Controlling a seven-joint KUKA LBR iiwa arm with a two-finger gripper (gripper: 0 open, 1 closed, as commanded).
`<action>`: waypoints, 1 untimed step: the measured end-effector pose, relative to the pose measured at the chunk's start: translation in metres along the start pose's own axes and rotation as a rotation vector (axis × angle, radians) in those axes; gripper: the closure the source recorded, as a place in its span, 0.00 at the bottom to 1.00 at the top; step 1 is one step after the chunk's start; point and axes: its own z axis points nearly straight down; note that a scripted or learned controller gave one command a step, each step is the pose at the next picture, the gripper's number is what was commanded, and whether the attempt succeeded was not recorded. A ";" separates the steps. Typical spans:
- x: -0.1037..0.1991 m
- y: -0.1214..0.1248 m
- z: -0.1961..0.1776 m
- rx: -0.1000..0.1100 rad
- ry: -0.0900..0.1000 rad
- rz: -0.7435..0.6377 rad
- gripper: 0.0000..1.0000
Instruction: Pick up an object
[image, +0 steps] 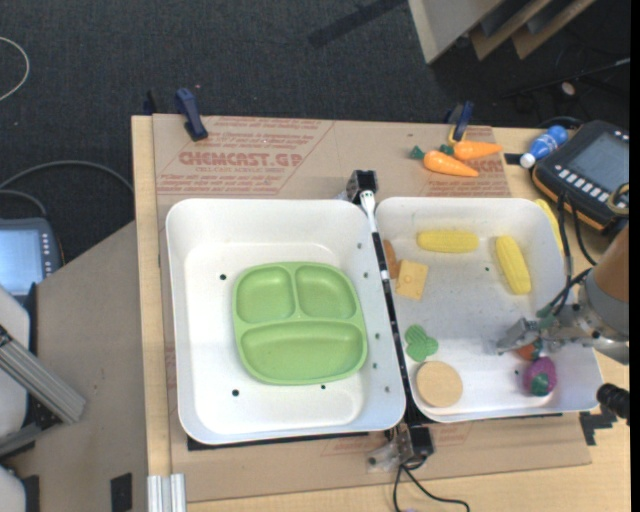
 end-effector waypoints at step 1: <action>0.001 0.038 0.012 0.008 0.009 -0.002 0.00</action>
